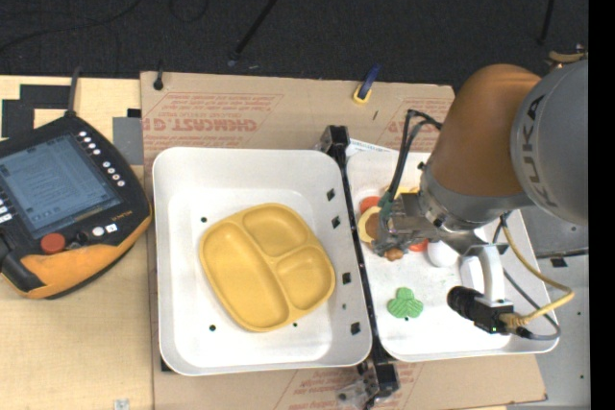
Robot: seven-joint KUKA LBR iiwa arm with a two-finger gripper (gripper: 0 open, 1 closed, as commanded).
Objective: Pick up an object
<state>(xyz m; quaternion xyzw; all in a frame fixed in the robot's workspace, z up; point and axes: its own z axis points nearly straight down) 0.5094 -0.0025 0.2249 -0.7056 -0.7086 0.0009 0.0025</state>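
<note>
Down in the right bin, the gripper sits near the bin's 10 o'clock corner, close to the divider between the two bins; whether it is apart, together or clamped on anything I cannot tell, since the wrist hardware and cables crowd over it. Above it, toward 2 o'clock, the grey arm with its orange band leans in from the right. Small objects cluster around the gripper: an orange-red piece at its 11 o'clock, a yellow round piece touching or just beside it at 9 o'clock, a brownish bit right beneath it, and a white rounded object at its 3 o'clock. A green leafy toy lies apart at 6 o'clock, on the bare bin floor. The left bin holds a yellow divided tray, lying flat and turned at a slant. Well off at 9 o'clock on the bench rests a teach pendant with an orange grip.
</note>
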